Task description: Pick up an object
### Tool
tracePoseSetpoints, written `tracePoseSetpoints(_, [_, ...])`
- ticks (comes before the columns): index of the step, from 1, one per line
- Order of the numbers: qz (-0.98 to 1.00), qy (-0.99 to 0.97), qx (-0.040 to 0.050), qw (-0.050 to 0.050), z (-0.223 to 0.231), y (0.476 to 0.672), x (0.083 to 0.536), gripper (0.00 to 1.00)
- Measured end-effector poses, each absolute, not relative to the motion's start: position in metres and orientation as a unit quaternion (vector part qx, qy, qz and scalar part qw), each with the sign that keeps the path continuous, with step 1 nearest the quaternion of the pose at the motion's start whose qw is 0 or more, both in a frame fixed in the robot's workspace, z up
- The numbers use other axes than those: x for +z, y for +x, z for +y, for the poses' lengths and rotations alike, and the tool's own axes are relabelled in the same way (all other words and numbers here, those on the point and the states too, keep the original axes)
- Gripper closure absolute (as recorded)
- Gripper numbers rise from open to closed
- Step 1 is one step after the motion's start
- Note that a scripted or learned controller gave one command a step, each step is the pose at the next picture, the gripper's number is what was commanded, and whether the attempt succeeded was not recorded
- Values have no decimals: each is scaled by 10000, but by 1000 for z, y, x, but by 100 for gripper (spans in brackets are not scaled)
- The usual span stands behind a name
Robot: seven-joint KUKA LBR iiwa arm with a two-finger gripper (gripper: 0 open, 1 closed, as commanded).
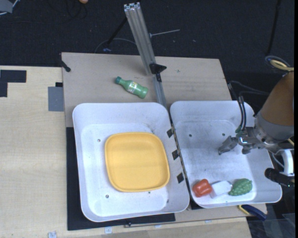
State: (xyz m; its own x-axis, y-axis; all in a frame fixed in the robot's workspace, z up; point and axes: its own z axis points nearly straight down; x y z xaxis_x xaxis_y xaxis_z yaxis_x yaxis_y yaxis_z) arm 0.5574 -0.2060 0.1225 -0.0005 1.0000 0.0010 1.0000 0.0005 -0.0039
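Three small things lie in a row along the near edge of the right bin (208, 114): a red pepper (202, 187) at the left, a white block (221, 188) in the middle, touching or nearly touching the pepper, and a green bunch of grapes (240, 186) at the right, close against the block. All look like light toy pieces, probably hollow plastic or foam, so weight should be no trouble.

The pepper appears smooth and rounded, likely slippery; the fingers would do best closing across its widest part. The grapes have a bumpy surface that should give better purchase, and their right side lies free, so they seem the easiest to take, gripped across the short width. The block is hemmed in on both sides and would be awkward to reach without nudging its neighbours.

The pepper is orange-red with a darker top, the grapes a knobbly mid-green lump, the block plain white and hard to tell from the bin floor.

The gripper (227, 147) hangs over the middle of the right bin, well apart from the row and farther back. Its fingers point left and appear spread, with nothing between them.

The left bin (89, 118) holds a yellow plate (137, 161). A green bottle (131, 87) lies on the worktop (188, 78) beyond the bins.
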Motion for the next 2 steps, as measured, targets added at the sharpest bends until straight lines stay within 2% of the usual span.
tracePoseSetpoints(1, [-7075,-7067,1,-3,-205,558,91,0])
tracePoseSetpoints(2, [-7069,-7073,-5,-8,-206,558,102,100])
